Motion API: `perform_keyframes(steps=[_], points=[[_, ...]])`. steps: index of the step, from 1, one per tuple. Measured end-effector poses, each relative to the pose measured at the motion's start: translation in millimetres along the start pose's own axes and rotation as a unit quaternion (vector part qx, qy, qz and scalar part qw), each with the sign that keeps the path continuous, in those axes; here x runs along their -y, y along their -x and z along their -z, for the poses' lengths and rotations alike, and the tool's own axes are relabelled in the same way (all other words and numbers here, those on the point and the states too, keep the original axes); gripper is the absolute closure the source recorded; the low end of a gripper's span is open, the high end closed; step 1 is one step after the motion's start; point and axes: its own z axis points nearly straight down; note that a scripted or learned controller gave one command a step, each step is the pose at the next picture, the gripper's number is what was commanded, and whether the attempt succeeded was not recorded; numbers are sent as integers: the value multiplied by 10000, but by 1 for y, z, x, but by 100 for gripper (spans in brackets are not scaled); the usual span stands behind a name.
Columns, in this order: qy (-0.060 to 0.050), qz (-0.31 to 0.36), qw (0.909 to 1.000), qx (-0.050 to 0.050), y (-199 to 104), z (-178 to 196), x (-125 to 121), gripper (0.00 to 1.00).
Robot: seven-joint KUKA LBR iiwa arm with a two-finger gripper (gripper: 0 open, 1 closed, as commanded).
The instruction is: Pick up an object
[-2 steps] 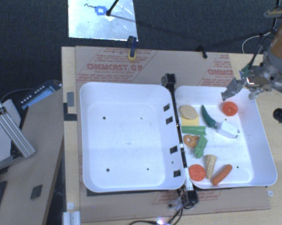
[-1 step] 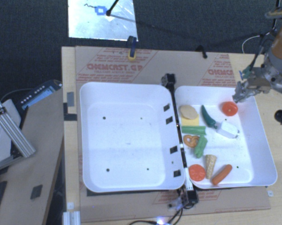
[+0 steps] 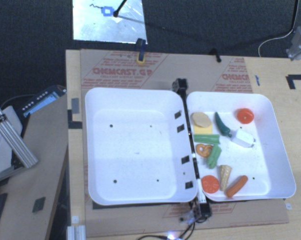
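Observation:
The right bin [image 3: 275, 134] holds several toy foods. A red tomato [image 3: 245, 115] lies near its back right. A tan bread piece [image 3: 201, 119] sits at the back left above a yellow block [image 3: 202, 129] and a green bean [image 3: 206, 138]. A dark green and white knife-like piece [image 3: 232, 131] lies in the middle. Lower down are a pretzel-like piece [image 3: 204, 149], a green pickle [image 3: 214, 156], a red slice [image 3: 210, 184], an ice cream cone [image 3: 224, 174] and a sausage [image 3: 236, 186].
The left bin [image 3: 135, 144] stands beside the right one, with black clips [image 3: 182, 129] along the shared edge. A shiny metal sheet [image 3: 109, 14] lies beyond the bench. Aluminium framing [image 3: 10, 139] and a blue device [image 3: 40, 100] stand at the left.

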Motion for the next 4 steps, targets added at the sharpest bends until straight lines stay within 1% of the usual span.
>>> perform_keyframes(steps=[1, 2, 3, 4], points=[[-77, -5, 10000, -2, 10, -13, -75, 100], [-79, -28, 10000, -1, 26, -12, -107, 100], [-69, 12, 10000, 3, 25, -1, -107, 100], [-140, -56, 9999, -12, 77, -116, -103, 100]])
